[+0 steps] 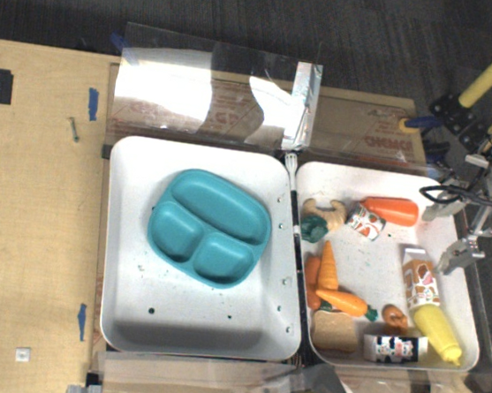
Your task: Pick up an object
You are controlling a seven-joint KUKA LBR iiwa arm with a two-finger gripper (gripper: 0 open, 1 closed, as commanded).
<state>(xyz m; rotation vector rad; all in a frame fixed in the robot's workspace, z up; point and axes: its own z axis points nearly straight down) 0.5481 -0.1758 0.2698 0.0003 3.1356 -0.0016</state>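
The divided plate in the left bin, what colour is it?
Teal, seen best in the camera view.

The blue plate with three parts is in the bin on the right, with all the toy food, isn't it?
Not quite. The blue plate lies alone in the left bin; the toy food is in the right bin. The camera view shows it.

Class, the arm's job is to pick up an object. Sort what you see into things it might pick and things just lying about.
Might be picked, all in the right bin:
carrots
yellow bottle
orange bottle
small dark bottle

Lying about:
teal divided tray in the left bin
clear plastic sheet
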